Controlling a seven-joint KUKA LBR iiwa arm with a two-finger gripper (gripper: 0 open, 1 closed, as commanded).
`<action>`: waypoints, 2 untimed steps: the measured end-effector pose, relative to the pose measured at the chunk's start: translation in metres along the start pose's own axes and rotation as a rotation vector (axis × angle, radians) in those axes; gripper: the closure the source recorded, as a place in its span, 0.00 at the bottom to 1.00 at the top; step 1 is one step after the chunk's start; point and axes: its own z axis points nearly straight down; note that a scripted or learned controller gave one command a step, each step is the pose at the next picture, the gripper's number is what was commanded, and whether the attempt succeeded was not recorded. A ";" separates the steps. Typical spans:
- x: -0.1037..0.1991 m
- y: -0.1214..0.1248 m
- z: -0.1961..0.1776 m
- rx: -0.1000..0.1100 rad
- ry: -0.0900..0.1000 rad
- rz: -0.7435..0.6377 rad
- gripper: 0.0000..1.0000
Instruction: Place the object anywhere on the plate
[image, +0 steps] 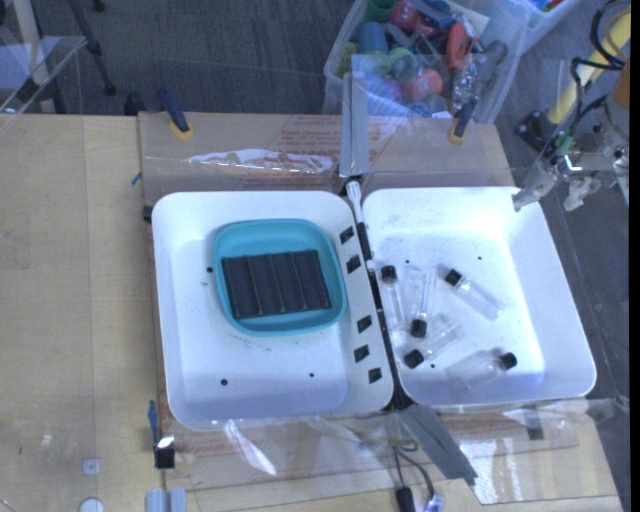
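Teal plate (277, 240) (dark ribbed inset); clear black-capped vials (468, 291).

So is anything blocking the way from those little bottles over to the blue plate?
Only the raised rims where the two bins meet, between the bottles and the plate. The pincer sits at the right bin's far corner, with nothing between it and the bottles.

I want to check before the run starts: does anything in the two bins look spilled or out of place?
Nothing looks spilled. The clear vials lie scattered on their sides in the right bin; the teal plate sits slightly askew in the left bin.
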 end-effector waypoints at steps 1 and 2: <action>0.000 0.000 0.000 0.000 0.000 -0.026 0.00; 0.000 -0.003 -0.140 -0.005 -0.002 -0.126 0.00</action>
